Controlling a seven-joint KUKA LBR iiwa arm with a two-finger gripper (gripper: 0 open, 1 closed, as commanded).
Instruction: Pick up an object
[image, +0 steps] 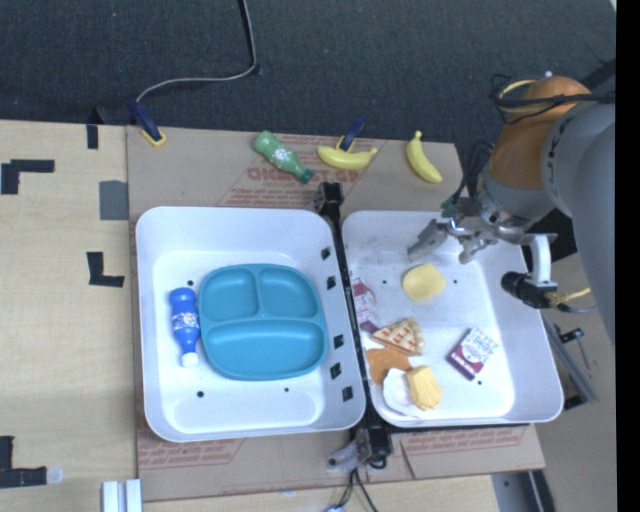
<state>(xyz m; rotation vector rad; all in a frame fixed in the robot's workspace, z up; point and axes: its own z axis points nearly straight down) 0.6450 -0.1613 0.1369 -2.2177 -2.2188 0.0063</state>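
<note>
My gripper (447, 243) hangs over the back of the right bin (520, 400), its two fingers spread open with nothing between them. Just below and left of the fingertips lies a pale yellow round piece (423, 282). Further forward in the same bin are a sandwich wedge (400, 334), an orange piece (381, 363), a yellow corn cob (424, 387) and a small maroon packet (472, 353). A small printed wrapper (362, 302) lies by the bin's left wall.
The left bin (160, 400) holds a blue divided plate (264, 322) and a blue bottle (184, 325). Behind the bins lie a green bottle (282, 157) and two bananas (346, 156) (423, 160) on cardboard. The arm's bulk stands at the right.
</note>
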